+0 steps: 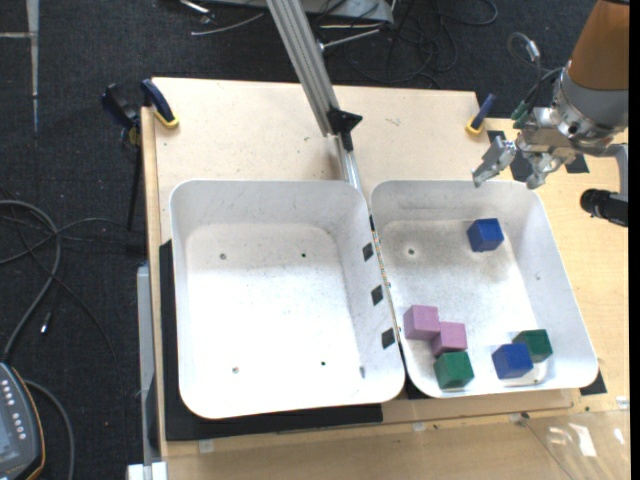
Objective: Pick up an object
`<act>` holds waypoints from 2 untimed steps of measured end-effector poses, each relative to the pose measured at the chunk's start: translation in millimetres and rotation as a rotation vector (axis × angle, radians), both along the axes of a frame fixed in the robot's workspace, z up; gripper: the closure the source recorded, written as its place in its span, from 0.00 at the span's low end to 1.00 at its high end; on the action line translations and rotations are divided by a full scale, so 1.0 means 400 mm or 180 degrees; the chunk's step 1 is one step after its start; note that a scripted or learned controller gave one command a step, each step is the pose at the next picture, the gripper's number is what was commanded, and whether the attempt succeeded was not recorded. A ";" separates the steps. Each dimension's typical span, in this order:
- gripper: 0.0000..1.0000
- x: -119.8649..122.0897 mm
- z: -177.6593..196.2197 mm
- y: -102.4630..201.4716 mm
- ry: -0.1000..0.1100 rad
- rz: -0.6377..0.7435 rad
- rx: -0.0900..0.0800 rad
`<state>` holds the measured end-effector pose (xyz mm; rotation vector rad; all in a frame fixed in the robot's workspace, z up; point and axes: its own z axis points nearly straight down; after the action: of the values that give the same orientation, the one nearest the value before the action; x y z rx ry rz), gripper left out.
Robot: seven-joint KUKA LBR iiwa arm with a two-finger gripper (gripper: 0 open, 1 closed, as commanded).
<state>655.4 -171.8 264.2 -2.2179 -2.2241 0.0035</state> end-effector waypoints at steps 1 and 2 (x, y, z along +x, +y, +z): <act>0.00 -0.077 -0.351 -0.085 0.0017 -0.0017 0.0006; 0.00 0.051 -0.422 -0.003 -0.0025 0.0010 -0.0003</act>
<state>675.8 -173.1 95.4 -2.2189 -2.2319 -0.0043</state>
